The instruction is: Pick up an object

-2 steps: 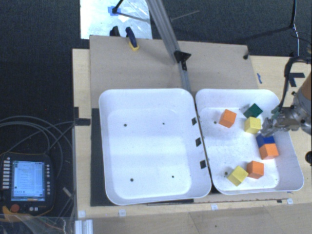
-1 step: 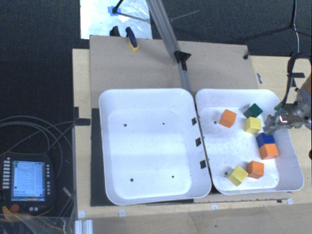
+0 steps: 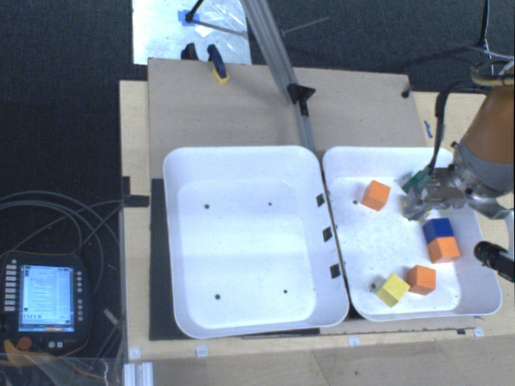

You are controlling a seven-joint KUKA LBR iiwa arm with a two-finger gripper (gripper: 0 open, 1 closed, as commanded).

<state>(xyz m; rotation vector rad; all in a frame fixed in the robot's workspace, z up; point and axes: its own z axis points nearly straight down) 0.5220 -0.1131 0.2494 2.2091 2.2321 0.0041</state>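
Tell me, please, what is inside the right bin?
The right bin holds an orange cube, a blue cube touching another orange one, a third orange cube and a yellow cube. The gripper covers part of the floor.

Left bin (image 3: pixel 241 240) lies open; four blocks (scattered apart) crowd right bin (image 3: pixel 378 296).

Grey arm (image 3: pixel 491 175) with an orange band, black cable alongside, and a blurred, seemingly metallic pincer (image 3: pixel 416 195).

Readable text: none.
Teach pendant (image 3: pixel 42 302) screen: lit, with rows of writing too small to make out.
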